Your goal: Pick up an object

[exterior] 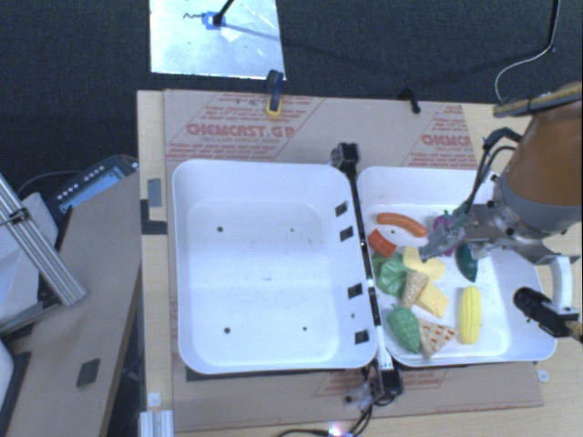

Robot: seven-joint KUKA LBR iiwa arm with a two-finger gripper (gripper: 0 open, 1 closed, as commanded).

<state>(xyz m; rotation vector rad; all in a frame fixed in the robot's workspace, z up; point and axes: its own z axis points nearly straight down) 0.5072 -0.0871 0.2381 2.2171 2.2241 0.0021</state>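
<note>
the pile of small plastic toy foods sits in the right-hand white bin point(474, 182), bunched toward that bin's left and lower part. top of the heap is a long orange sausage-shaped piece point(402, 223), a red-orange chunk point(381, 242) just below it, then a leafy green piece point(392, 275), a pale yellow block point(424, 267), a ridged tan cone-like piece point(414, 289), a yellow cheese-like wedge point(434, 300), a dark green lump point(404, 330), a tan waffle-patterned triangle point(437, 337) and a yellow corn cob point(469, 314) off to the right. a dark teal piece point(466, 264) lies just under the tool.

and here's the grey two-finger gripper point(444, 240), low over the heap, tip right at the pale yellow block and near a small purple item point(444, 219). this looks like the reach-and-close step of the pick. nothing is visibly between the fingers, and whether they stand apart or together i cannot tell: the tip is a grey blur against the toys.

next move, by my read: settle on one piece, probably the yellow block, close squarely and lift straight up, since neighbours touch it on several sides.

the arm's grey and orange body point(547, 176) covers the bin's right edge and is cut off by the frame. the left-hand white bin point(264, 262) lies alongside.
</note>
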